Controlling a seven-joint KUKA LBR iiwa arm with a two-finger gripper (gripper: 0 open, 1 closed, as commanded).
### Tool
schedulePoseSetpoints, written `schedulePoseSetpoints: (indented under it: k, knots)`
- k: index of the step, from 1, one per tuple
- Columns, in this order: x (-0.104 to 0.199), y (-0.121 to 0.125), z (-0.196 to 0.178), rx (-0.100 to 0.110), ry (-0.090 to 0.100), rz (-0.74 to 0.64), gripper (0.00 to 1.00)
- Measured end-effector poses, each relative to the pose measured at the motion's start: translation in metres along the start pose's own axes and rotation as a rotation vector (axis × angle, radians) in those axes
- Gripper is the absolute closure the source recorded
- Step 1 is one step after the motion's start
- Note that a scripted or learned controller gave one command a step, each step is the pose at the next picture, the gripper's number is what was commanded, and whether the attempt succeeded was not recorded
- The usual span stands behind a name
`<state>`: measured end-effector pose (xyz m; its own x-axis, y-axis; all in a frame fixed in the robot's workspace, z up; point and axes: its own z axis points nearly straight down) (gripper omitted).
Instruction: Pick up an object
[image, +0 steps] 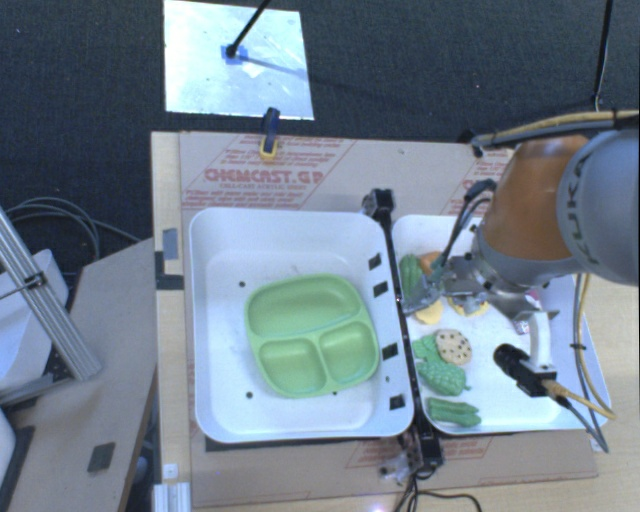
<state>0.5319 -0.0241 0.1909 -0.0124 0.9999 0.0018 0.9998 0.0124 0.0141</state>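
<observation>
Camera view: left bin (215, 330) holds a green tray (312, 335); right bin (500, 415) holds toy foods (443, 365); claw (428, 293) state unclear

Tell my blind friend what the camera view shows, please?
A grey and orange robot arm reaches into the right white bin of toy food, including a spotted cookie. The left white bin holds a green divided tray.
</observation>
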Motion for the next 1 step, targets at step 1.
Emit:
schedulePoseSetpoints:
  k: [1]
  knots:
    - [0.09, -0.046, 0.0065, 0.016, 0.003, -0.001, 0.0]
